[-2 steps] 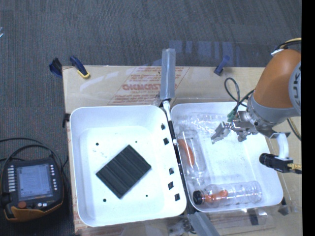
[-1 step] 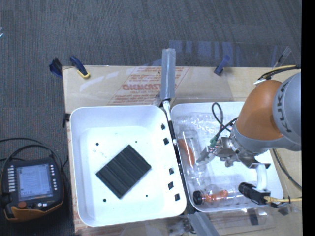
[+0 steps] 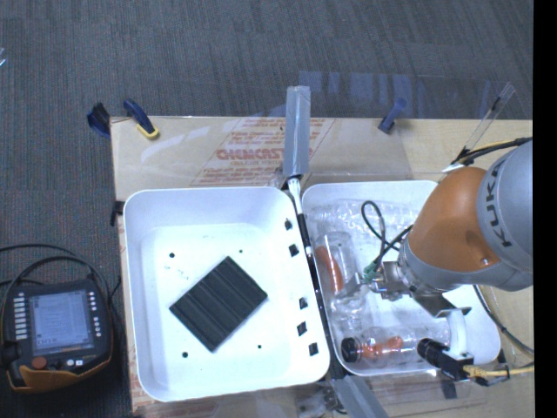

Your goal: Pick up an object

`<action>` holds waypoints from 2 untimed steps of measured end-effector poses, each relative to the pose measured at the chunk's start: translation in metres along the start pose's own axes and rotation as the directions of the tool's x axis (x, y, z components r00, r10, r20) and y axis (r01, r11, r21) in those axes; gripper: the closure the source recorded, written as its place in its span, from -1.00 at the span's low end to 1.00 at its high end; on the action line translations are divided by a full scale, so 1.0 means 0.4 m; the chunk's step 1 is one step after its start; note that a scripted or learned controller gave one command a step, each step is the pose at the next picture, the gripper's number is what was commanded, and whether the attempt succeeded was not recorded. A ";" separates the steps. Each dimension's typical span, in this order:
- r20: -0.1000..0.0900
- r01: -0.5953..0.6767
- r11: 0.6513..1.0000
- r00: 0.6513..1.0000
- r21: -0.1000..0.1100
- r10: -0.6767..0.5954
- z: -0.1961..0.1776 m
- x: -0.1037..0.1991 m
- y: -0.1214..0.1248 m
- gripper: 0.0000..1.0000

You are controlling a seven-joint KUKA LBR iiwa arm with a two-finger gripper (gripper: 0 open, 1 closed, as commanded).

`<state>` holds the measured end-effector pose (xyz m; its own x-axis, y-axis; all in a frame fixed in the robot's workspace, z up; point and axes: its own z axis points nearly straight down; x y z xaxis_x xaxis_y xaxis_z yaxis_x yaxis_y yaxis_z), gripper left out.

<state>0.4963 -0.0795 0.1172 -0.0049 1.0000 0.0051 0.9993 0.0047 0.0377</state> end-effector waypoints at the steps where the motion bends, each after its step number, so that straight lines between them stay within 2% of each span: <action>1: -0.002 -0.004 1.000 1.000 -0.009 0.004 -0.032 -0.002 0.011 1.00; 2: 0.000 0.188 0.981 0.982 0.039 -0.188 0.054 -0.046 -0.042 1.00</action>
<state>0.4806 -0.0978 0.0949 -0.1928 0.9812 -0.0025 0.9812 0.1928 -0.0007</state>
